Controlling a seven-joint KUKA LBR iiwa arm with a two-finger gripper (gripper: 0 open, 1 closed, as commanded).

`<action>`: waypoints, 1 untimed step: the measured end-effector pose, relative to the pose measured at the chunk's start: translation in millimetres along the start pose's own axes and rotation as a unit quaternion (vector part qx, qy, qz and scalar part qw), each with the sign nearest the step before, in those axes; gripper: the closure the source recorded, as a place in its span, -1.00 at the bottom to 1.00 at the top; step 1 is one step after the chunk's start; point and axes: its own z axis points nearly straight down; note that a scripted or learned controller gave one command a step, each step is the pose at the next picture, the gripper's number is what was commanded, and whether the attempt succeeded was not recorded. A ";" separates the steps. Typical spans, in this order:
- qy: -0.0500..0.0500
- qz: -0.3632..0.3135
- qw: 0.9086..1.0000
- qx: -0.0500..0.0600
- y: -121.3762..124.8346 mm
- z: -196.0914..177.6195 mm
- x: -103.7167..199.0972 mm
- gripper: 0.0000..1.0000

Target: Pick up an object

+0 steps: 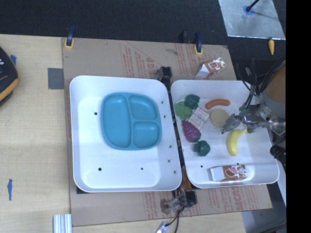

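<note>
Although the right bin (272, 178) holds many toy foods, you can count them: one yellow banana (233, 142), one orange sausage (216, 103), one round tan cookie (219, 117), one purple grape bunch (191, 130), two dark green broccoli pieces (192, 100) (201, 148), one light green leafy piece (182, 110), one small white packet (199, 116) and one long flat carton (228, 173) near the front wall. They look like smooth plastic, and the grapes are bumpy. The hand (234, 122) is low over the right bin, just above the banana's upper end and beside the cookie; I cannot tell how far it is open or if it touches anything. In the left bin (82, 144) you see one blue plate (131, 120) with three compartments. One small carton (211, 67) lies on the desk (34, 130) behind the right bin.
</note>
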 end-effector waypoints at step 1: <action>0.000 0.001 1.000 -0.001 -6.9 69.5 -9.6 -1.00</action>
